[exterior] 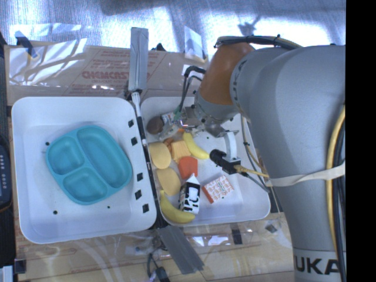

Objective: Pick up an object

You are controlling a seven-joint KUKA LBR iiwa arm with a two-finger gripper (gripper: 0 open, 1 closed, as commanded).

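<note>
Reaching in from the right, the grey arm's gripper [189,120] hangs low over the far end of the right bin [249,207], just beside a yellow banana [195,147]; whether its claw is released or clenched cannot be told. Around that banana lie pale round pieces [160,155], an orange block [188,166], a black-and-white carton [190,197], a red-printed packet [218,188] and a second banana [175,214]. The left bin [35,216] holds a blue divided plate [88,164].
</note>
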